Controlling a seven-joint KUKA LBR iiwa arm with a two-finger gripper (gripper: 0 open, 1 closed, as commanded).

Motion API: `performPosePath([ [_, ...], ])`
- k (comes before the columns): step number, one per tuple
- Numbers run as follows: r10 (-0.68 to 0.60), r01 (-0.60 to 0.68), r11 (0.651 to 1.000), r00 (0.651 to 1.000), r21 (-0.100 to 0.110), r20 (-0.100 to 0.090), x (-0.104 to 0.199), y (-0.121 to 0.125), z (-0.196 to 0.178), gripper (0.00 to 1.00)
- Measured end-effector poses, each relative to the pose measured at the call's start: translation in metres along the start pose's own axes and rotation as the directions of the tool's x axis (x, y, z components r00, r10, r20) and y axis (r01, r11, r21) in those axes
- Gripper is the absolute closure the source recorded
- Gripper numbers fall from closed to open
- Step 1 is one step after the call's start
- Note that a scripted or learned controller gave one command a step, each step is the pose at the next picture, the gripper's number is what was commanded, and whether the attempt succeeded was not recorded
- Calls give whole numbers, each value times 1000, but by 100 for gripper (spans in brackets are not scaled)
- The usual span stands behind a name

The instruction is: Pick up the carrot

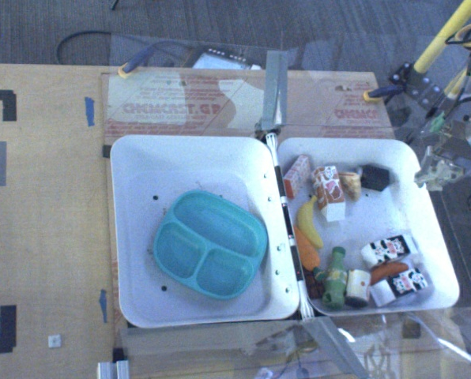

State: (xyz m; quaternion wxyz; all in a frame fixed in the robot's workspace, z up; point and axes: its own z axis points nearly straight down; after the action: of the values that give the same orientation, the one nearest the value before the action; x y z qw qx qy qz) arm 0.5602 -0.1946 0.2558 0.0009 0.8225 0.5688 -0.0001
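The carrot is a short orange piece lying against the left wall of the right bin, just below a yellow banana and above a green bottle. My gripper hangs at the right bin's upper right rim, well away from the carrot, on the far side of the bin. Nothing shows between its tips, and it is partly mixed in with the arm hardware and cables behind it.
The right bin also holds a red box, a small carton, a black object, two cow-patterned cartons and a reddish sausage-like piece. A teal divided plate lies in the left bin.
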Motion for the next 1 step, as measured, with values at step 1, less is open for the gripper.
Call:
performPosePath([
  [1,486,-486,874,874,6,2,26,-55,-15,100],
])
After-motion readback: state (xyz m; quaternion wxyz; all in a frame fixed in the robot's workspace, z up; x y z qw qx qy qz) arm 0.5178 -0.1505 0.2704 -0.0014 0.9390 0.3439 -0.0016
